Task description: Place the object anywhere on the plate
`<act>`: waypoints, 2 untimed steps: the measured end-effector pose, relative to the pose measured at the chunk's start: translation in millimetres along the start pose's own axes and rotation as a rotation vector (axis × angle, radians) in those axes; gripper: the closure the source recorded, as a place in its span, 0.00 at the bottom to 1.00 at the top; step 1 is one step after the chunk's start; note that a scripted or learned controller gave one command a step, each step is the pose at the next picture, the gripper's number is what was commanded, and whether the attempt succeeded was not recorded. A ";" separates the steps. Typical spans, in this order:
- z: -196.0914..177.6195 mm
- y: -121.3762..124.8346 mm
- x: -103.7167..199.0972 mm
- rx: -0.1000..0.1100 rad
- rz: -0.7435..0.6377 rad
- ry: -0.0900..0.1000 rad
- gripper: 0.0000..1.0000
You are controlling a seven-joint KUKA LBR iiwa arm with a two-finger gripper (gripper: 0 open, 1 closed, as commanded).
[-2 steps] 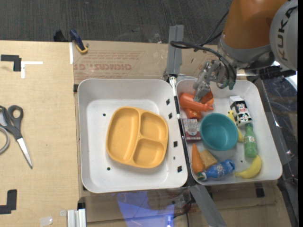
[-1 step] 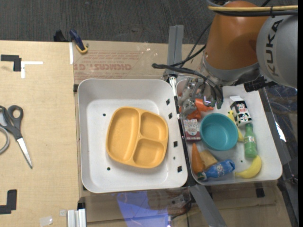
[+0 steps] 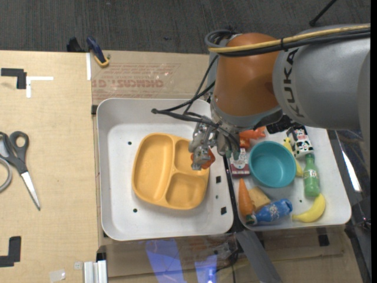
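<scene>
A yellow divided plate (image 3: 158, 173) lies in the left white bin (image 3: 115, 175). My gripper (image 3: 202, 155) hangs over the plate's right rim, by the upper right compartment, under the orange wrist band. It is shut on a small red-orange object (image 3: 206, 161), which shows between the fingertips just above the plate. The bulk of the arm hides most of the gripper's upper part.
The right bin (image 3: 336, 217) holds a teal bowl (image 3: 273, 165), a banana (image 3: 312, 210), a green bottle (image 3: 311, 180), a blue bottle (image 3: 272, 211), a carrot-like orange piece (image 3: 245, 198) and a small cow figure (image 3: 301, 143). Scissors (image 3: 20, 164) lie on the wooden bench to the left.
</scene>
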State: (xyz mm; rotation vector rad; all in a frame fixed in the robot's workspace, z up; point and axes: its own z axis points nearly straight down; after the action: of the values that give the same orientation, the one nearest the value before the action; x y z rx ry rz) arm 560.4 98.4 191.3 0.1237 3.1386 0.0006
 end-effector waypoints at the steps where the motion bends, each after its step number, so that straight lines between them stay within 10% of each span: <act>1: -0.2 -0.3 -0.2 0.000 0.001 0.000 0.00; 2: -9.5 -0.4 -1.5 -0.001 0.003 -0.003 1.00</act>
State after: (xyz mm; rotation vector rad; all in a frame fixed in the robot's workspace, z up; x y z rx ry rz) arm 561.8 97.9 200.8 0.1275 3.1350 0.0021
